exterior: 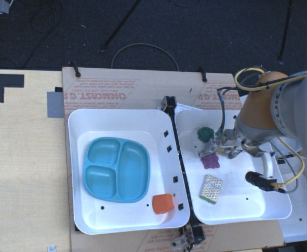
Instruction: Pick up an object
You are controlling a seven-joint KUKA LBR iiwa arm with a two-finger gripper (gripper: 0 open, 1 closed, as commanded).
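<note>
In the right bin [248, 209] my gripper [215, 148] reaches in from the right, low over the bin's upper left part. A purple object [211, 161] lies just under and in front of its tip. A dark green object [205, 134] sits just behind the tip. I cannot make out whether either one touches the gripper. Nearer the front edge of this bin lies a small white packet with a green pattern [211, 188], apart from the gripper.
The left bin [80, 125] holds a blue divided plate [116, 169] and an orange block [163, 203] at its front right corner. A black divider [177, 161] runs between the bins. Cables and a black fitting [263, 181] hang from the arm over the right bin's right side.
</note>
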